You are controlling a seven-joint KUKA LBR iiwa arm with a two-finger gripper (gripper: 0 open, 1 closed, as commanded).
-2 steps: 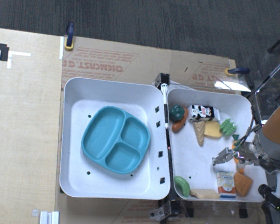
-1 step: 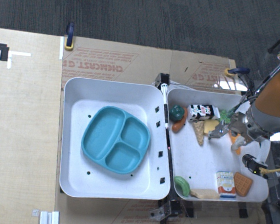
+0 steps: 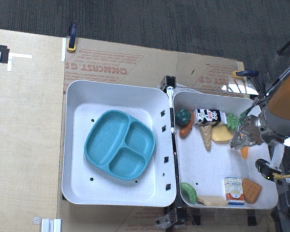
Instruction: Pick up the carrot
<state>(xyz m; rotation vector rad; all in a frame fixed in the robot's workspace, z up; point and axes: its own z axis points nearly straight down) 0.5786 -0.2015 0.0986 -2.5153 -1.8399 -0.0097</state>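
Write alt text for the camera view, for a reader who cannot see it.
A grey arm's two-finger gripper reaches from the right into the right-hand shallow white bin, just above a small orange carrot piece among scattered toy foods. The left-hand shallow white bin holds a teal three-compartment plastic plate.

A single fixed camera looks down at a slant from above the bench (image 3: 18, 141), far enough back to take in both white bins (image 3: 72, 146) side by side. The arm (image 3: 285, 102) enters from the right edge.
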